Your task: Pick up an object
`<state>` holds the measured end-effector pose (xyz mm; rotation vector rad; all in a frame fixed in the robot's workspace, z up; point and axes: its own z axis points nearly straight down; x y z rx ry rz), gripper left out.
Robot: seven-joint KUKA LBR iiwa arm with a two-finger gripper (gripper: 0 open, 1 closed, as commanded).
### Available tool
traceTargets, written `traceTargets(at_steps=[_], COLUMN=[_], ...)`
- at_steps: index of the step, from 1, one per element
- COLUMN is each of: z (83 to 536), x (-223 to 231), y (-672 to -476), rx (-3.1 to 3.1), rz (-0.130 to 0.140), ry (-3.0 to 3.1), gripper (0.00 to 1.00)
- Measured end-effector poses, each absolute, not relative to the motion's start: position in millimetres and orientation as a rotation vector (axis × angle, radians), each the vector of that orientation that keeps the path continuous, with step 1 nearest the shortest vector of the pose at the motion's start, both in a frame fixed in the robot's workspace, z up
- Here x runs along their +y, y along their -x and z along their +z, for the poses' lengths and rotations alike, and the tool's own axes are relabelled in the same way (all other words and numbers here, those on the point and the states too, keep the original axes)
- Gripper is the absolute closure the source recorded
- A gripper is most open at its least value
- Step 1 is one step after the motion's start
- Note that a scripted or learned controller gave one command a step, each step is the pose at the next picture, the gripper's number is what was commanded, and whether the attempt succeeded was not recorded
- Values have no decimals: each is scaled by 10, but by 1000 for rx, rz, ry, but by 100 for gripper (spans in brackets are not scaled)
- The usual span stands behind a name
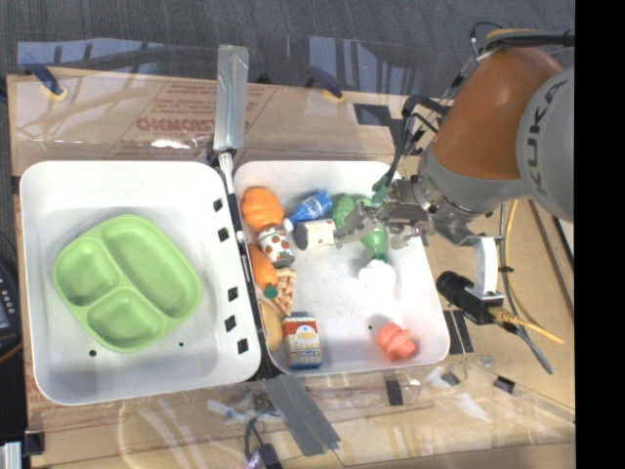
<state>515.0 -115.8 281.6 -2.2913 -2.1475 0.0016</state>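
Just beside the green toy [375,241], on its upper-left side, we see the gripper [363,221]; finger state we cannot tell. Toy's long axis runs roughly vertical.

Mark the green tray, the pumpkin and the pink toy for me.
Green tray [127,281]: camera view, on the ridge between its compartments, left bin.
Pumpkin [261,207]: camera view, middle of its orange top, right bin.
Pink toy [396,340]: camera view, its centre, near the right bin's front corner.
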Motion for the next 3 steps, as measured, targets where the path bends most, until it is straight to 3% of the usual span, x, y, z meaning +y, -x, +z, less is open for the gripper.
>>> traceTargets(at_steps=[1,2,3], z=[2498,2515,1961], x=[-1331,-1659,-2011], y=[-4765,-5535,-5982], rx=[-2265,-2371,-2461], rz=[2,3,3], ry=[2173,2059,1950], gripper=[0,0,0])
